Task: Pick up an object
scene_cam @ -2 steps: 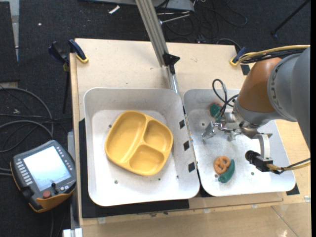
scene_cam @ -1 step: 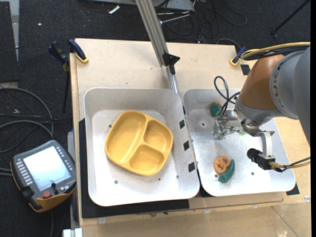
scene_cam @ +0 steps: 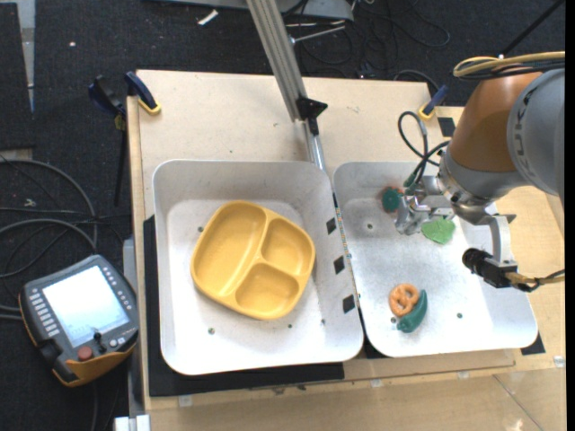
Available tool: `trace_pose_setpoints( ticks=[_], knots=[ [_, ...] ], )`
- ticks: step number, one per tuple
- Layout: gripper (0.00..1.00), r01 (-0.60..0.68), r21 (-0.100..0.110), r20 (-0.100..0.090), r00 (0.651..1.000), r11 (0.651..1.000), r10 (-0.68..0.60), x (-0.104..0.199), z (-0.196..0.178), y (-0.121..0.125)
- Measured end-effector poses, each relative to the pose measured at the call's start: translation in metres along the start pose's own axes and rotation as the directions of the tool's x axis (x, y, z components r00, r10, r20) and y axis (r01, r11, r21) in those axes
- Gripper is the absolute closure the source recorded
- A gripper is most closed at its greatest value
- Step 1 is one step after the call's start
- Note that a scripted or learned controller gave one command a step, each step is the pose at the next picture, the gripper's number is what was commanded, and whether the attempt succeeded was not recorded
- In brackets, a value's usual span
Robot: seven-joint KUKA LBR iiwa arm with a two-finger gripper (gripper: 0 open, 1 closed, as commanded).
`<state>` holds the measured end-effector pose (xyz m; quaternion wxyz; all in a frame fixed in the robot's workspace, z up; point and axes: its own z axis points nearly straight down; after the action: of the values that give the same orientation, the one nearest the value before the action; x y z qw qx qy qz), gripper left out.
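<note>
The right bin (scene_cam: 467, 326) holds three small things. A flat light-green piece (scene_cam: 439, 232) lies just right of my gripper (scene_cam: 409, 220), partly under the wrist. A small dark teal object (scene_cam: 391, 199) sits just left of the gripper, near the bin's back. An orange pretzel-shaped toy (scene_cam: 403, 297) rests against a dark green piece (scene_cam: 414, 315) toward the bin's front. The gripper reaches down to the bin floor between the teal object and the light-green piece. I see nothing clearly held between its fingers.
The left bin (scene_cam: 180, 330) contains a yellow divided plate (scene_cam: 254, 259). A metal pole (scene_cam: 278, 43) slants across the bench behind the bins. A black cable clip (scene_cam: 485, 268) hangs off the arm over the right bin. A teach pendant (scene_cam: 76, 317) lies at the lower left.
</note>
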<state>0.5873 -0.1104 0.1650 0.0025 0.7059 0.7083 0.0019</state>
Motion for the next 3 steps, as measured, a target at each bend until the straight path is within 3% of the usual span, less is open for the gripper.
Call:
trace_pose_setpoints(
  ticks=[2, 3],
  knots=[
    [1.0, 0.0, 0.0, 0.0, 1.0, 1.0, 0.0, 0.0, -0.093, 0.007],
    [1.0, 0.004, 0.006, -0.003, 1.0, 1.0, -0.004, 0.047, -0.096, -0.001]
  ],
)
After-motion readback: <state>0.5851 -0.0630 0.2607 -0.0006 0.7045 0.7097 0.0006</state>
